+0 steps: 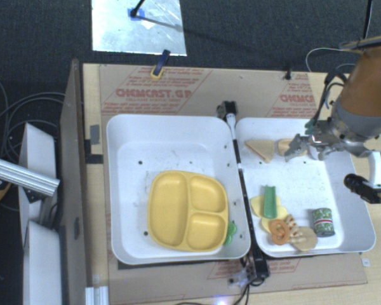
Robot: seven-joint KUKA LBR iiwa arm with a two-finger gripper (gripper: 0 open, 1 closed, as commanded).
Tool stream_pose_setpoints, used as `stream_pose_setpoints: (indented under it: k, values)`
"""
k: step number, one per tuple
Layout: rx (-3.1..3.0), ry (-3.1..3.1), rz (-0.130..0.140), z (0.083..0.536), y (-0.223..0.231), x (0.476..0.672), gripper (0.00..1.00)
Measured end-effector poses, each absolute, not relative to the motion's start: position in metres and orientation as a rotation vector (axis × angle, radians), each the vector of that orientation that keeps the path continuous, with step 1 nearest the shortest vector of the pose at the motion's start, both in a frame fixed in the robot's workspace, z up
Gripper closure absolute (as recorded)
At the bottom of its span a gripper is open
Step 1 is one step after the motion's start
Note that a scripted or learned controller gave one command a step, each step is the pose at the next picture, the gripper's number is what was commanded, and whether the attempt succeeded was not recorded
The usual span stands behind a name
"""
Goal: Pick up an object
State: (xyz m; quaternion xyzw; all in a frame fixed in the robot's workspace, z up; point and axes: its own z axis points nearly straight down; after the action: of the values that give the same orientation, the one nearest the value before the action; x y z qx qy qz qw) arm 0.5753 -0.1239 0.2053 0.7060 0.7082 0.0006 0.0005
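Arm [368,94] bends in, tool [303,146] low over right bin [362,227].

My bench stands on dark carpet [32,37]; a shiny sheet [138,18] lies upper centre, black cables [16,107] coil at left.

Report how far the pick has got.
Done: the gripper is over the right bin, beside the tan wedge. In hand: nothing visibly lifted. Left: a grasp and lift; green can, green stick and yellow tray lie untouched.
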Motion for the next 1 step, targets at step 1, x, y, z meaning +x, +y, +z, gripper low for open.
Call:
stream_pose_setpoints:
  k: [1]
  values:
    - [2.221, 2.234, -0.005, 0.1373, -0.0796, 0.5306, 0.00]
